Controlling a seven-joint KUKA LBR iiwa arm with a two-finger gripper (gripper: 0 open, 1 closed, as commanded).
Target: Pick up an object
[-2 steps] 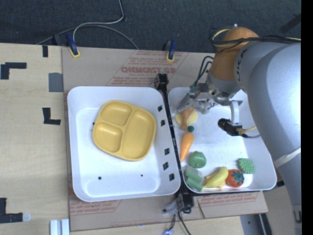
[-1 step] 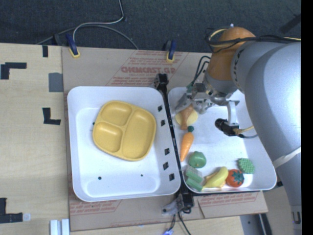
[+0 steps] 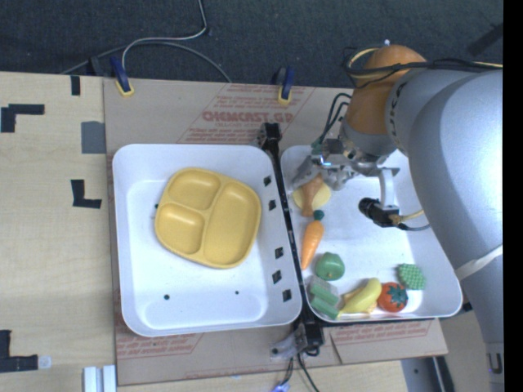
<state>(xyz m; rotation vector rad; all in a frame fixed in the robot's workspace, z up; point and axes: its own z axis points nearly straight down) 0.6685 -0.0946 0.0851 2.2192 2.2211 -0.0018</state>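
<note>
We count one yellow banana (image 3: 362, 296), one red tomato (image 3: 392, 298), one orange carrot (image 3: 310, 242) in the right white bin (image 3: 437, 272); one yellow divided plate (image 3: 207, 216) in the left white bin (image 3: 139, 300). Whether the fingers are open or closed, we cannot tell.

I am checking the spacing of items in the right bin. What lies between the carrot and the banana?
In the camera view, a green round toy lies between the carrot and the banana, in the right bin.
</note>
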